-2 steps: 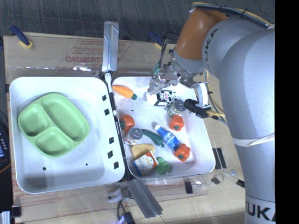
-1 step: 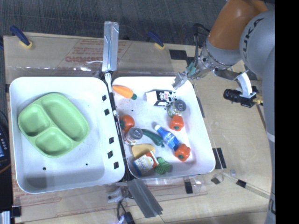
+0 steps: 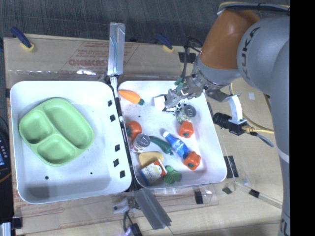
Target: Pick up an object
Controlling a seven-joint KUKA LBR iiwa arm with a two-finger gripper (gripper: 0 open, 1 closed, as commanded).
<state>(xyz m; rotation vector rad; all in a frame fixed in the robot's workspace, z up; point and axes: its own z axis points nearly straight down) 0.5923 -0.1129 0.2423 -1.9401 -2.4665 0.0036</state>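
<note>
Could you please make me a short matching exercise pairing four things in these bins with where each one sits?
Things:
1. green divided plate
2. carrot
3. blue bottle
4. gripper

Places:
A. at the far left corner of the right bin
B. over the far part of the right bin
C. in the left bin
D. in the middle of the right bin, lying on its side

Pairs: 1-C, 2-A, 3-D, 4-B

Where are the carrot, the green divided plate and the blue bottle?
carrot point(image 3: 129, 96): camera view, middle of its orange body.
green divided plate point(image 3: 87, 131): camera view, right rim.
blue bottle point(image 3: 176, 144): camera view, middle of its body.
</note>
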